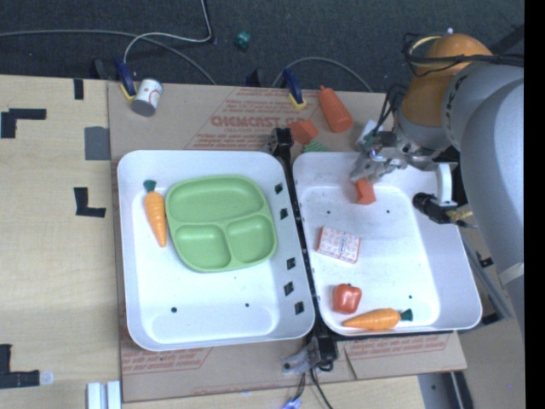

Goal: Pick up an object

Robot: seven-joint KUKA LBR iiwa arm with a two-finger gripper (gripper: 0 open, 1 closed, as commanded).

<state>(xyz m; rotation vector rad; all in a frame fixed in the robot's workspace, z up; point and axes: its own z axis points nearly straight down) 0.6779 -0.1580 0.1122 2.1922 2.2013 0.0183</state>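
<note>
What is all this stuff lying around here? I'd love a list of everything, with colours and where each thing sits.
Bins: 2, white, side by side on the bench.
Divided plate: 1, green, in the left bin.
Toy carrots: 2, orange; one beside the plate in the left bin, one at the right bin's near edge.
Toy pepper: 1, red, right bin, just above that carrot.
Patterned block: 1, pinkish, middle of the right bin.
Small block: 1, orange-red, far end of the right bin, below the gripper.
Orange pieces: 2, on the cardboard behind the bins.
Small can: 1, white, far left on the cardboard.
Arm: 1, grey with an orange band, from the right.
Gripper: 1, over the right bin.
</note>
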